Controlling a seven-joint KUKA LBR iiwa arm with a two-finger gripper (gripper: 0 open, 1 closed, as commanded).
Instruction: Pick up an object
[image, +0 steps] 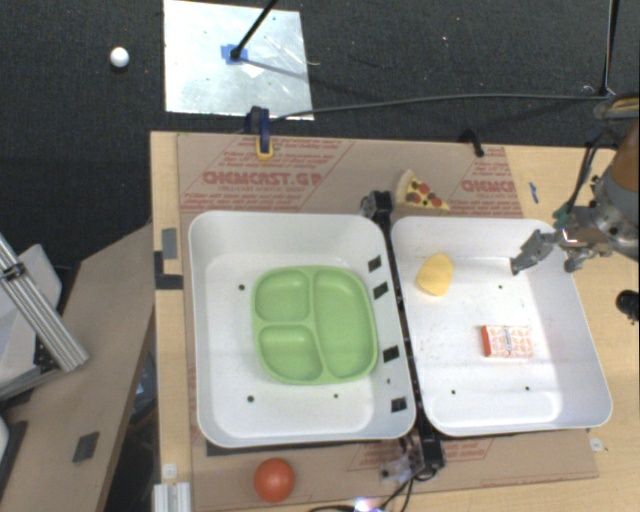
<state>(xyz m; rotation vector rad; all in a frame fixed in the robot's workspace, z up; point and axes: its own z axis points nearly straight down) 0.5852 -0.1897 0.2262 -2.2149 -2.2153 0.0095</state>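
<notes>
Gripper (552, 254) at right edge of frame, over upper right of right bin (560, 410), fingers spread, grasping nothing. Yellow lump (435, 274) sits upper left in that bin, apart from gripper. Small box (508, 341) lies lower centre of same bin. Lump looks light, soft, rounded; likely slips, so pinch across narrow middle. Box looks stiff, flat; take by long edges. Green tray (314, 324) in left bin (220, 250).

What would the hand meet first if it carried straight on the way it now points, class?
The hand points leftward over the right bin. Straight on, the yellow lump lies first in line, though the hand may sit higher than it. The small red-and-white packet lies off that line.
</notes>
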